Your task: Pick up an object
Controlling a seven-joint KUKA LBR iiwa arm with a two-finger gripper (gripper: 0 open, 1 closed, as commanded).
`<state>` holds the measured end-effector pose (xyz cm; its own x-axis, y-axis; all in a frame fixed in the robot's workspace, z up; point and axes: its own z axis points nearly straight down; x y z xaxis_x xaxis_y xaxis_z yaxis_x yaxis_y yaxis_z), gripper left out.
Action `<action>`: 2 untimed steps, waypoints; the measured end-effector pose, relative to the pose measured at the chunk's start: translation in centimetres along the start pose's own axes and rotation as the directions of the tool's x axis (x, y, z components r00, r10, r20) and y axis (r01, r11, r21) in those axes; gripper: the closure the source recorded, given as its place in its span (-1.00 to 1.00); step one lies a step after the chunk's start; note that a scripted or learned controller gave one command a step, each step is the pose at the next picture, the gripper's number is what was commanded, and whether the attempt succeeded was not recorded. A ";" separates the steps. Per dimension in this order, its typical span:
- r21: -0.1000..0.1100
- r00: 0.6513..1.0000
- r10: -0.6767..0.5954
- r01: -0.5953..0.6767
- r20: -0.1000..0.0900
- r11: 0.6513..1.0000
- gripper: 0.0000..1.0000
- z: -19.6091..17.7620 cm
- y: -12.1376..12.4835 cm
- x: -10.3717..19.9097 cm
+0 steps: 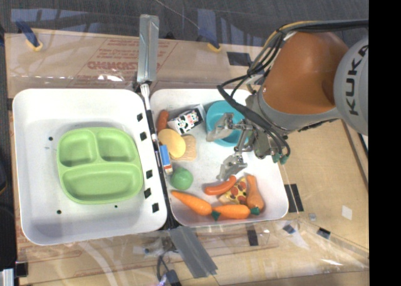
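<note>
My gripper [226,150] hangs over the right bin [270,181] with its two metal fingers spread apart, one near the teal cup [216,114] and the other just above a red sausage [220,186]. Nothing sits between the fingers. Below them lie a pizza slice [235,193], two carrots [193,203] [234,211] and a brown bread-like piece [254,194]. Further left in the same bin are a green ball [182,179], a yellow round piece [171,143], a small black-and-white carton [187,121] and a red sausage [163,119].
The left bin [31,153] holds a green divided plate [98,165]. A metal divider bar [148,47] stands between the bins at the back. The arm's orange band [302,72] and cables overhang the right bin's back right corner.
</note>
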<state>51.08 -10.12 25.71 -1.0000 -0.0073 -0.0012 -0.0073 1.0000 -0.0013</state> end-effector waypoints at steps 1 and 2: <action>-0.002 0.998 0.055 -0.055 -0.008 0.998 -1.00 9.9 -4.4 0.9; -0.001 0.970 -0.241 0.241 0.002 0.970 -1.00 8.2 -3.7 -0.6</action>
